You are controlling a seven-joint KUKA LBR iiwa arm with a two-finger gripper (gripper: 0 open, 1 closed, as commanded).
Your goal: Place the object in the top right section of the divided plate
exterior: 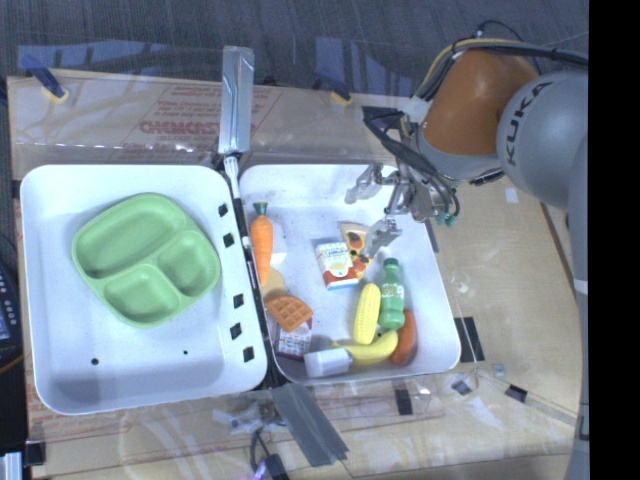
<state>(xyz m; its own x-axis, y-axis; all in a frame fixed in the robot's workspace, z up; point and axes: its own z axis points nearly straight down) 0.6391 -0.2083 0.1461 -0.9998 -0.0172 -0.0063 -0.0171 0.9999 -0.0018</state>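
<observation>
Fixed above the bench (pixel 500 298), looking down at a slant on 2 white bins (pixel 60 368), with the arm (pixel 540 118) entering from the right.

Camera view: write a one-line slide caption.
Gripper hovers over toy food in the right bin; green divided plate waits left.

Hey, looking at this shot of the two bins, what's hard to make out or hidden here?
- Gripper: camera view, small and tangled with cables; whether it holds anything cannot be told.
- Pizza slice: partly covered by the gripper.
- Hot dog: mostly hidden behind the green bottle and banana.
- Small packet under the waffle: label too small to read.
- Arm: cut off at the right edge.
</observation>
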